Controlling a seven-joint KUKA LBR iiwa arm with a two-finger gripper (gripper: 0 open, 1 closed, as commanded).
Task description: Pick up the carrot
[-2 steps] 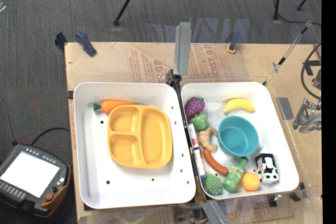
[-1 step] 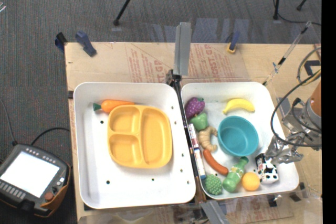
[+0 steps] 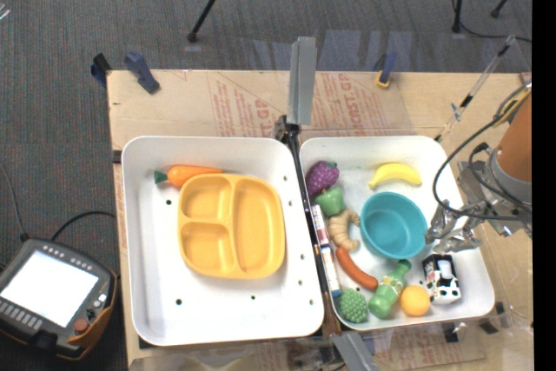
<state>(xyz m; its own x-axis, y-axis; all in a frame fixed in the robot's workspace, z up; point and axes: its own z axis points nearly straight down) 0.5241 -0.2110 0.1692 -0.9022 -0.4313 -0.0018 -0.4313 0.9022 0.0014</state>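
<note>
A: Camera view. Where is the carrot placed?

B: The carrot (image 3: pixel 193 175) is seen in the left bin (image 3: pixel 139 274), lying flat near the back wall with its green end to the left. It is touching, or just beside, the top edge of the yellow divided plate (image 3: pixel 233 226). It was probably wedged there by the plate.

A: And the gripper?

B: The gripper (image 3: pixel 452 230) is hung over the right bin (image 3: pixel 473 187), just beside the teal bowl (image 3: pixel 393 223) and above a black-and-white toy (image 3: pixel 442 281). It is well apart from the carrot. Whether it is released or clenched cannot be told, since the metal is blurred against the bin. Nothing is seen gripped.

A: What about the orange thing in the right bin?

B: A reddish stick (image 3: pixel 357 269) is noted there, possibly a sausage. No green top is seen on it.

A: Status?

B: The pick is judged not begun. A crossing to the left bin is needed.
</note>
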